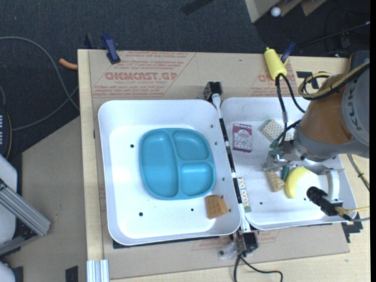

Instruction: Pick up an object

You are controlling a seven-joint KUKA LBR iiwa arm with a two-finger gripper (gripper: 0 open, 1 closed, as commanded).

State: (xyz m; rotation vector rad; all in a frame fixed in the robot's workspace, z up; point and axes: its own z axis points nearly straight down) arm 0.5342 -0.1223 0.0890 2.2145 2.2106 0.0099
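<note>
In the right bin lie a maroon-and-white packet, a pale speckled block, a tan wedge and a yellow banana-like piece. My gripper hangs low over the middle of this bin, just above the tan wedge and beside the yellow piece. Its tips are hidden among these items. A small green bit shows between the wedge and the yellow piece.
The left bin holds a blue divided plate and a brown biscuit-like piece at its front right corner. A thin patterned strip lies along the rim between the bins. A yellow-handled tool rests on the bench behind the right bin.
</note>
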